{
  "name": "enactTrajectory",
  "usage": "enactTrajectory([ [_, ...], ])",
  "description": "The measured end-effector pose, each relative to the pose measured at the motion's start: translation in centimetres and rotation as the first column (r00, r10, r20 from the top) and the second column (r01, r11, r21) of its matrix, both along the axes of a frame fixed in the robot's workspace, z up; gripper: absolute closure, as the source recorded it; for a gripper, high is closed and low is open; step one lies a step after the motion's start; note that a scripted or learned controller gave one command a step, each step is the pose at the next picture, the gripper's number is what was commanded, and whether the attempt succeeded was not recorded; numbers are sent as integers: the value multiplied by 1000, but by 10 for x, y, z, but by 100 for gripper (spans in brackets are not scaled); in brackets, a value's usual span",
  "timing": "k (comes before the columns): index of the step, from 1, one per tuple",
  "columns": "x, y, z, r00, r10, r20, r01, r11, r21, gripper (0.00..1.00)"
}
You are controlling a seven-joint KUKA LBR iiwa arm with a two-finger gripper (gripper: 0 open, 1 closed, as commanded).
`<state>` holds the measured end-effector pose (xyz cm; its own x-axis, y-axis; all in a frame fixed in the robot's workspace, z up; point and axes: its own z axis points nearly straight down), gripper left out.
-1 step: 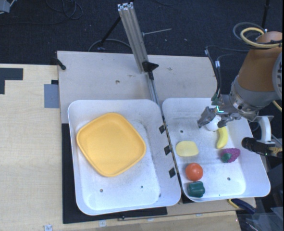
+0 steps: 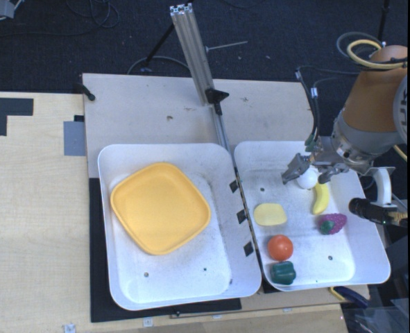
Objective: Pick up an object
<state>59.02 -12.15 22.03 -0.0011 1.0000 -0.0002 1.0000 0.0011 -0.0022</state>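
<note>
In right bin, pincer open astride white obj, partly hidden, banana beside.

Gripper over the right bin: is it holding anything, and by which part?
Cannot be told. The gripper sits at a small white object beside the banana, but a grasp isn't visible.

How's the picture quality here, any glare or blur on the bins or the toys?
Camera view: even lighting, soft focus; the white bins look bright but not washed out. The yellow plate casts little shadow. The small white object at the gripper blurs into the bin.
</note>
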Motion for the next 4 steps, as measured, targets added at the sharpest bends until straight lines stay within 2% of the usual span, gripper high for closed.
enactTrajectory([
  [1, -5, 0, -44, 1000, 0, -3, 0, 1000, 0, 0],
  [2, -1, -4, -104, 1000, 0, -4, 0, 1000, 1, 0],
  [3, 0, -3, -130, 1000, 1, 2, -1, 1000, 0, 0],
  [4, 0, -4, -119, 1000, -1, 2, 1, 1000, 0, 100],
])
